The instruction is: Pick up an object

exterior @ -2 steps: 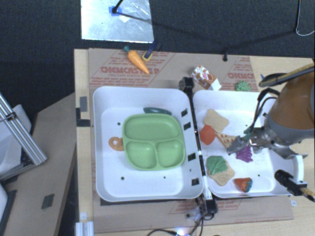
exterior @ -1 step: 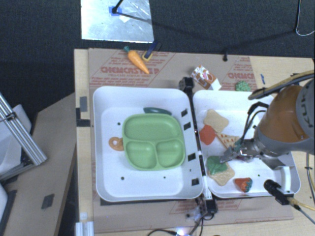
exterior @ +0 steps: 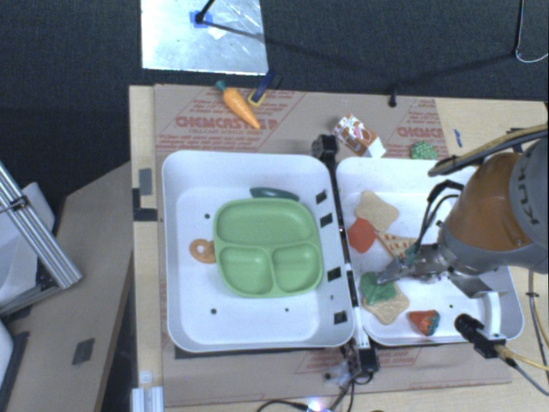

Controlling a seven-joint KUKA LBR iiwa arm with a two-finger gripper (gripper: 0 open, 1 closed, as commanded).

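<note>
- Near edge of the right shallow white bin (exterior: 515, 316): a small red strawberry-shaped toy with a teal tip (exterior: 424, 322) lies on the floor, apart from the other items.
- Just behind it: a tan bread-slice toy (exterior: 389, 307) with a green leafy piece (exterior: 376, 288) on top.
- The grey two-finger gripper (exterior: 388, 272) sits low over the green piece; whether it is parted or closed, I cannot tell.
- Further in: a red wedge-shaped toy (exterior: 361, 235), a tan waffle-patterned piece (exterior: 395, 245), and a beige bread-shaped toy (exterior: 377, 208).
- Left shallow white bin (exterior: 184, 316): a green three-compartment plastic plate (exterior: 262, 247), an orange ring (exterior: 202, 251) beside it.
- Far bench (exterior: 300, 114): an orange carrot toy (exterior: 240, 107).
</note>
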